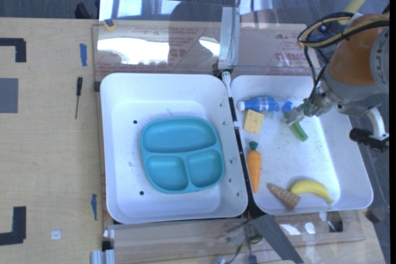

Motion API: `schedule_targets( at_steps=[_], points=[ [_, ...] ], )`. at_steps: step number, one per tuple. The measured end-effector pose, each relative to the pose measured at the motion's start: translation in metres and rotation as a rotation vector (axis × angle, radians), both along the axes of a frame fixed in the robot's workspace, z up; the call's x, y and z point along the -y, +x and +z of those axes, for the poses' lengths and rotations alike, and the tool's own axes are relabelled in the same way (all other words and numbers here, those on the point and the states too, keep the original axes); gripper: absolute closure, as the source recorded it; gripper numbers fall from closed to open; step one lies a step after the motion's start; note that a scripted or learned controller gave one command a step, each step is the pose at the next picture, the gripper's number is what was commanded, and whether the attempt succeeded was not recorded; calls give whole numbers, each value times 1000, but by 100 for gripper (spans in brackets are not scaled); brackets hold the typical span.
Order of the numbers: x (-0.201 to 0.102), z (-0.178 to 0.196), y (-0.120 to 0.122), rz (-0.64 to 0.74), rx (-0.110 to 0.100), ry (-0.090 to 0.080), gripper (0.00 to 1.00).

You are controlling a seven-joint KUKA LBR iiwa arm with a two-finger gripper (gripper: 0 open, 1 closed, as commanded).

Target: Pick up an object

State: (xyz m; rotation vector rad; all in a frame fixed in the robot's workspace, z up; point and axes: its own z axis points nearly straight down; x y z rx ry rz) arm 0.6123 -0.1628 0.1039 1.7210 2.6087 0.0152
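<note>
The right bin point(346, 151) holds a blue bottle point(260, 104) at its back, a yellow cheese wedge point(253, 122), an orange carrot point(254, 165), a waffle cone point(283, 195), a yellow banana point(312, 190) and a small green piece point(299, 131). My gripper point(299, 114) hangs low over the back of this bin, just right of the blue bottle and directly above the green piece. The grey arm with its orange band point(356, 55) rises behind it to the right.
The left bin point(117, 151) holds a teal divided plate point(182, 153). Clear plastic walls point(161, 40) stand behind both bins. A screwdriver point(78, 96) lies on the wooden bench at the left. Cables loop around the arm's wrist.
</note>
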Motion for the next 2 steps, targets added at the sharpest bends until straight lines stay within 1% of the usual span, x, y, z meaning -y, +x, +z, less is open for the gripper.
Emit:
schedule_targets(
  at_steps=[1, 2],
  points=[
    [-1, 0, -57, -29, -19, 1, 100],
    [-134, 83, -35, -280, -13, 7, 100]
  ],
)
